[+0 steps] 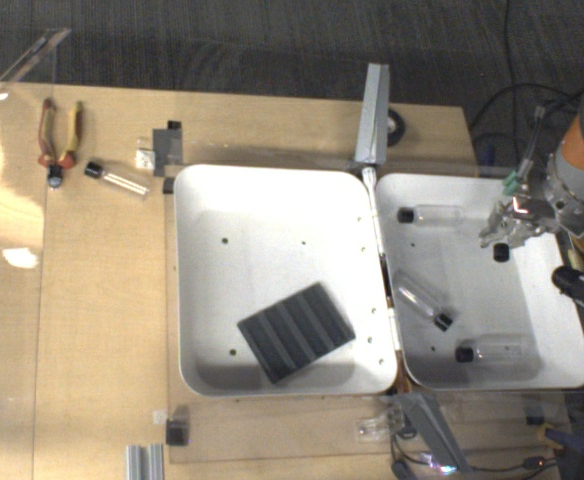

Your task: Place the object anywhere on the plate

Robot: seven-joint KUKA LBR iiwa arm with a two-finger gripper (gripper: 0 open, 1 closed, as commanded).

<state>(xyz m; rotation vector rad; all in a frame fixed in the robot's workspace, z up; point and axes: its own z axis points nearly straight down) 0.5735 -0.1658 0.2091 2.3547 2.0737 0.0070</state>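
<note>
Above the right bin (572,368), gripper (500,240); a black-capped vial (500,252) at its fingers; whether clenched or released cannot be told.

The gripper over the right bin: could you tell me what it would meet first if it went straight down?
Probably the bare floor of the right bin; the gripper hangs between the clear tubes, though depth is hard to judge.

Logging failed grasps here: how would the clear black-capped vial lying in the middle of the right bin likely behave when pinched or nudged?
The vial looks like a thin, smooth, transparent cylinder lying on its side, so it would probably roll on the right bin floor if nudged. Its glossy surface may slip between fingers. It seems light and possibly fragile, though the material cannot be told.
</note>
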